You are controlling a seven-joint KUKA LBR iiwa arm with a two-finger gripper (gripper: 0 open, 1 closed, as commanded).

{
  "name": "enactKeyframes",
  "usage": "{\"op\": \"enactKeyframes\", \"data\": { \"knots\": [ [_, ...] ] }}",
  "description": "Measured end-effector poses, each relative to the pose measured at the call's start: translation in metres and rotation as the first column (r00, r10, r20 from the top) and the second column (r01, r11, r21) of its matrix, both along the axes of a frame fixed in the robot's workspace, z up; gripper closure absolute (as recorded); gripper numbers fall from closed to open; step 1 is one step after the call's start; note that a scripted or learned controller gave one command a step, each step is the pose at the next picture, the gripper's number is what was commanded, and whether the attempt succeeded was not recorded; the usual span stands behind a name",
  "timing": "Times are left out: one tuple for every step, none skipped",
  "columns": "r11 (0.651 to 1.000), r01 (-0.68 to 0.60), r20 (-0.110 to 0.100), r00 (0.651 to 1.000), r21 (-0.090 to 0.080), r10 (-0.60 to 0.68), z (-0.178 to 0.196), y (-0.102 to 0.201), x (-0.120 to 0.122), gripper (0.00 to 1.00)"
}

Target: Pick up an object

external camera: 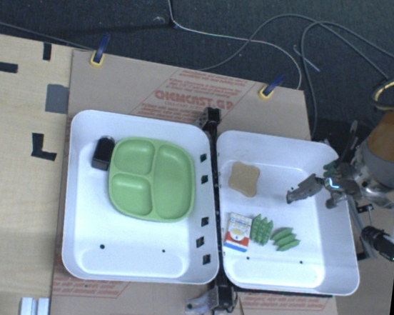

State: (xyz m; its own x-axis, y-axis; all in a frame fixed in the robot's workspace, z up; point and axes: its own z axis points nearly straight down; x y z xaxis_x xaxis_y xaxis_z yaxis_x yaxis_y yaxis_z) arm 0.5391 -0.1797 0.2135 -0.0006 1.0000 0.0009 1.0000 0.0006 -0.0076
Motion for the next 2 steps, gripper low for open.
{"op": "enactKeyframes", "data": {
  "knots": [
    [1.0,0.001,0.001,1.0,-0.001,-0.001,-0.048,-0.007,-0.002,0.0],
    [1.0,0.0,0.001,1.0,0.0,0.0,-0.111,-0.011,-0.006,0.0]
  ]
}}
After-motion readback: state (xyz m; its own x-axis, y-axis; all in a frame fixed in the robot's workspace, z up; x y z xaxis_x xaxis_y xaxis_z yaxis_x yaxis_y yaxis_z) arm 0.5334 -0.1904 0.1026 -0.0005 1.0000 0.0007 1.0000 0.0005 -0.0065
